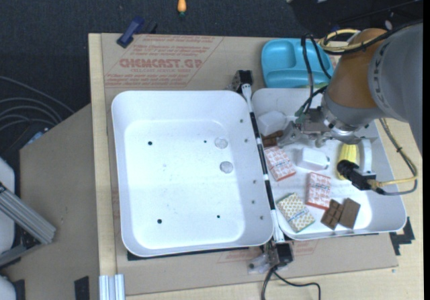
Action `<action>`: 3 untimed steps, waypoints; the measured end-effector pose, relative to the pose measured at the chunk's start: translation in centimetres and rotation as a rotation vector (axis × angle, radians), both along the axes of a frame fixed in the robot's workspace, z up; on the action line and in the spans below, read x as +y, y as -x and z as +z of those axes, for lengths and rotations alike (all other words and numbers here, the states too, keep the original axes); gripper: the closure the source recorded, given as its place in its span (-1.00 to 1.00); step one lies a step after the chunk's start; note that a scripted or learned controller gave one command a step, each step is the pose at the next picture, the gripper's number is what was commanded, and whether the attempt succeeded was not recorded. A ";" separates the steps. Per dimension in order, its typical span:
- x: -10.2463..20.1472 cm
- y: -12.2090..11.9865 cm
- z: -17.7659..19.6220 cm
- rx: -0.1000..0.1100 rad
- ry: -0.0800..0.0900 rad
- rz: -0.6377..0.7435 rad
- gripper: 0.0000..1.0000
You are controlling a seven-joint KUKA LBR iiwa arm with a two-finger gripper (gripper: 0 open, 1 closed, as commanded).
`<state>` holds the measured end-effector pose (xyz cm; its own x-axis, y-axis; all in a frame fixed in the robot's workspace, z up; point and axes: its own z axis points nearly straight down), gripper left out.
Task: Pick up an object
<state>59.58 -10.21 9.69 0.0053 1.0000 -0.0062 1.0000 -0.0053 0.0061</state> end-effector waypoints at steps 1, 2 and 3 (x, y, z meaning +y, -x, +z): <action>0.1 4.8 6.4 0.008 -0.007 0.004 -1.00; -1.4 1.4 -0.9 0.001 -0.005 0.004 -1.00; -1.3 1.4 0.0 0.001 -0.005 0.004 1.00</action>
<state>58.14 -11.54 9.71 0.0014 1.0000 -0.0014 1.0000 -0.0014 0.0050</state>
